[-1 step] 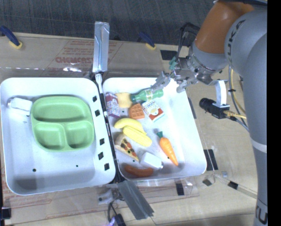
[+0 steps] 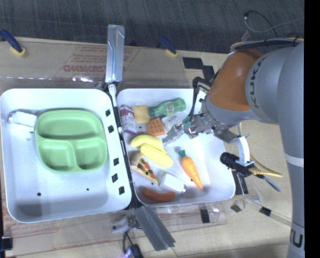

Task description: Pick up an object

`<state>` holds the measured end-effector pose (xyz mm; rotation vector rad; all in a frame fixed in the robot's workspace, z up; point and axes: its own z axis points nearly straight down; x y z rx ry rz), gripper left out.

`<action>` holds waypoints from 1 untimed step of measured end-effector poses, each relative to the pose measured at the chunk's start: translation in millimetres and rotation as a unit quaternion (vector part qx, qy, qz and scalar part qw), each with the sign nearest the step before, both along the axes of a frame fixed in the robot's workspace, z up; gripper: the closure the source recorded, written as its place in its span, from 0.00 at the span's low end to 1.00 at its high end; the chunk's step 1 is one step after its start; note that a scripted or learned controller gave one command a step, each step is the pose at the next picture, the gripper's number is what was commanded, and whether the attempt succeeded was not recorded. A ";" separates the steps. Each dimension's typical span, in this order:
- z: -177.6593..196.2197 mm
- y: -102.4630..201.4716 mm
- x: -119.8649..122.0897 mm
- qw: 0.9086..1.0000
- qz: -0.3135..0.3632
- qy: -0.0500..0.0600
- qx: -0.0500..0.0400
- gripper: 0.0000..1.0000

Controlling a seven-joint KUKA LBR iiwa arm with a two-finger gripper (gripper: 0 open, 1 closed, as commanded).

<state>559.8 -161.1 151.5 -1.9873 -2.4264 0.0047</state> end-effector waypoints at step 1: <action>29.4 -34.4 18.7 0.999 0.045 -0.002 0.000 0.00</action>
